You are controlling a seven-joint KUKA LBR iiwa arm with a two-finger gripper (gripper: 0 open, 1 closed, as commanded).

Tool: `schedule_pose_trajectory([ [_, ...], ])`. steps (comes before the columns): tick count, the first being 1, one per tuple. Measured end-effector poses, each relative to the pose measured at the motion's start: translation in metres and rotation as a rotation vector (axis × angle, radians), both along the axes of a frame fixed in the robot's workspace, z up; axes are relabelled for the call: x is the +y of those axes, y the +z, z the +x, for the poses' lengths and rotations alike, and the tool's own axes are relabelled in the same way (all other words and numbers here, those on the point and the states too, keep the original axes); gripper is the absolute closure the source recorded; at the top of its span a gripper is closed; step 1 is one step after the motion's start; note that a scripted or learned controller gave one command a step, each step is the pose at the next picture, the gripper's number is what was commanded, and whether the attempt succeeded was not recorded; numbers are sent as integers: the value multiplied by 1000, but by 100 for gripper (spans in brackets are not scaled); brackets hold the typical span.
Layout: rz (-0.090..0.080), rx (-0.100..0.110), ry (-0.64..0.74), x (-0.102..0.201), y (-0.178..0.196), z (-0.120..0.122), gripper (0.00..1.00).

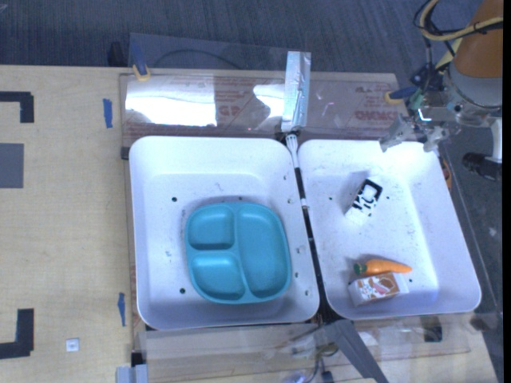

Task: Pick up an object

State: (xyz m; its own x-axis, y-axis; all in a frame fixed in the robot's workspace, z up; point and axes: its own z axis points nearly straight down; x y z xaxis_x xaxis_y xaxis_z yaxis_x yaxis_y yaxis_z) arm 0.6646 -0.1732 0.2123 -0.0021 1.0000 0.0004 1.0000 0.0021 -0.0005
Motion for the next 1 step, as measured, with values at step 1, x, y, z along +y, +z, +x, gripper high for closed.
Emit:
schedule_pose_trajectory([
  [1, -3, -5, 113, -7, 17, 4, 0],
])
